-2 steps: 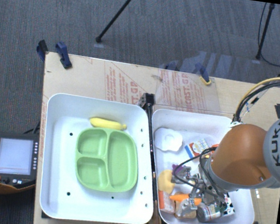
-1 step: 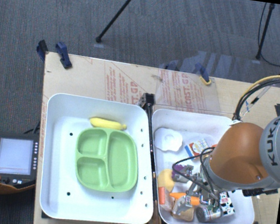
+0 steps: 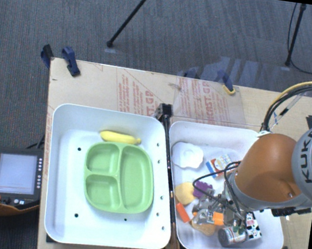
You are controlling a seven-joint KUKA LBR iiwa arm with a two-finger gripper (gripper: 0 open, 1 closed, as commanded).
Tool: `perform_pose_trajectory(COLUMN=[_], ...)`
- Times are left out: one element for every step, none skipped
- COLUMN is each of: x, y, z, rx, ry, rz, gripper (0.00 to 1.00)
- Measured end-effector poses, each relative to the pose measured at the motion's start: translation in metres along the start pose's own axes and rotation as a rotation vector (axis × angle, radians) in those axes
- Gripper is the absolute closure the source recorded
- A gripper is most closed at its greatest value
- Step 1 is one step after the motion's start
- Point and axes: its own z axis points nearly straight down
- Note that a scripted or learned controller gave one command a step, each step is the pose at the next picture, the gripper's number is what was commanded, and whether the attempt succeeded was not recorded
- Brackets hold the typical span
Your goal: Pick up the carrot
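Note:
The carrot (image 3: 183,212) is a small orange piece lying in the right bin (image 3: 241,135), close to that bin's left wall and near its front. My gripper (image 3: 211,212) hangs low over the bin's front middle, just right of the carrot, amid a cluster of small items. The arm's orange band (image 3: 269,164) and grey wrist cover the right part of the bin. A second orange patch (image 3: 218,218) shows at the gripper; I cannot tell whether it is an object or part of the tool.
Around the gripper lie a yellow round fruit (image 3: 184,192), a purple item (image 3: 203,186), a tan piece (image 3: 204,227), a silver can (image 3: 231,236), a white lump (image 3: 188,155) and a small packet (image 3: 219,165). The left bin (image 3: 61,136) holds a green divided plate (image 3: 119,177) and a banana (image 3: 120,138).

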Motion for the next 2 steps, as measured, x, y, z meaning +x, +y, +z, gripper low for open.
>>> perform_pose_trajectory(x=[0.001,0.008], y=[-0.002,-0.015], z=[-0.041,-0.047], rx=[0.000,0.001], ry=[0.000,0.003], rz=[0.125,0.068], gripper=[1.00,1.00])
